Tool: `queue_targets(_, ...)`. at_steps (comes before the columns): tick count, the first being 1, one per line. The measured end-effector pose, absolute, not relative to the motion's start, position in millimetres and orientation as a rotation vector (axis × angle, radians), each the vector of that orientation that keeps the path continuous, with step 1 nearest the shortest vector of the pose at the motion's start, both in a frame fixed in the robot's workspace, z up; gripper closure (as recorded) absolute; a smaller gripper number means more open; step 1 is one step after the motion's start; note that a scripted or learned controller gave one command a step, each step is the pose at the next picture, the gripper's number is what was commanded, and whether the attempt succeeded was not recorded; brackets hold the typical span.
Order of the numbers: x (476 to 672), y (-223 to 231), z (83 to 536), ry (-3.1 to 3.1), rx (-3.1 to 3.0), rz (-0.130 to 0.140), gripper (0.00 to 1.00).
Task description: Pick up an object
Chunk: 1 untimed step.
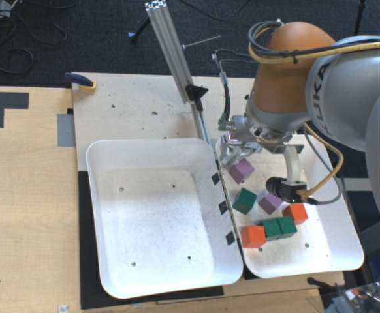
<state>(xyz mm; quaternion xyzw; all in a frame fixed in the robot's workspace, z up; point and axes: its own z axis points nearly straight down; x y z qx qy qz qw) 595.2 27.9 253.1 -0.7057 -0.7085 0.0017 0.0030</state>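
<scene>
My gripper point(233, 151) hangs over the upper left part of the right bin point(337, 256), close to the divider between the two bins. A purple block point(241, 170) lies just below it, and I cannot tell whether they touch. Further down in the same bin lie a dark green block point(244, 201), a second purple block point(269, 203), an orange block point(295, 212), a pair of green blocks point(280, 227) and another orange block point(253, 236). The arm's bulky orange and grey wrist covers the bin's upper right part.
The left bin point(105, 158) sits beside the right one, sharing a rim with black clips point(223, 207). A slanted aluminium bar point(172, 47) rises behind the bins, ending near the gripper. A blue and yellow clamp point(79, 80) lies at the bench's far left corner.
</scene>
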Motion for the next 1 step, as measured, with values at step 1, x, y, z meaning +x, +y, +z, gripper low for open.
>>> queue_targets(1, 581.5, 78.6, 252.3, -2.223, -2.212, 0.005, 1.0)
